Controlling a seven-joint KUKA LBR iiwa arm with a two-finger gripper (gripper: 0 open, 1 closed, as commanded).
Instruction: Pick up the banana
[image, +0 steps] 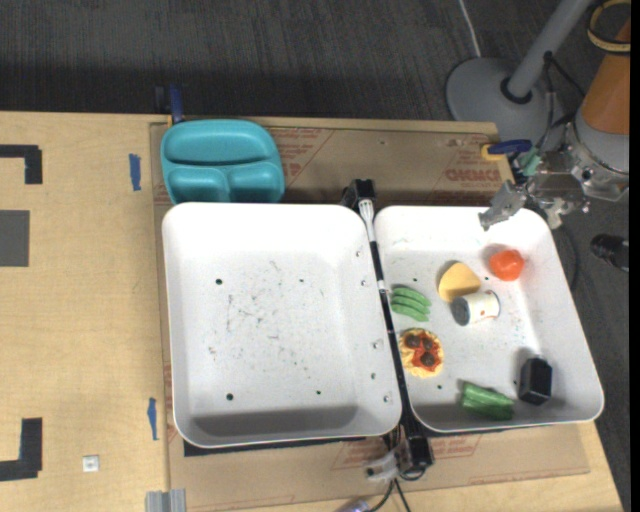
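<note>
At top-right corner of right bin (575, 330), gripper (497, 216) hovers, holding nothing; open/shut state can't tell. Banana (458, 279) lies mid-bin by white cup (477, 307), well apart. Approach step; nxt: move over banana, descend.

Dark carpeted floor (300, 50) surrounds a wooden bench (80, 300); grey stand base (490, 90) behind.

A single fixed camera sits above the surface (80, 300) and looks down at a slant, far enough back to take in both white bins whole (left bin (270, 310), right bin (560, 340)). Dark floor (300, 50) runs along the top edge, and the arm (600, 130) enters from the right.
</note>
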